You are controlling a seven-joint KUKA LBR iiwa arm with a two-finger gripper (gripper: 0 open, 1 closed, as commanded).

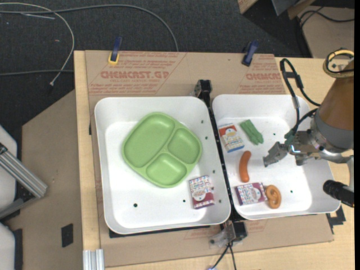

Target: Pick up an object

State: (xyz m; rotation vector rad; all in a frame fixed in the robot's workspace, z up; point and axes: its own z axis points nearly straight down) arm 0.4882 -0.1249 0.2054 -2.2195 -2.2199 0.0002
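Two small cartons are seen at the near edge: one (201, 190) at 5 o'clock in the left bin (112, 128), one (250, 193) at 7 o'clock in the right bin (298, 204), with a pretzel (273, 196) just beside it. A green plate (162, 149) is set mid-left bin. A sausage (244, 166), a third carton (230, 138) and a green piece (251, 131) are spread toward 10 o'clock. At 3 o'clock the claw (275, 155) is held above bare bin floor, gripping nothing; whether it is open cannot be told.
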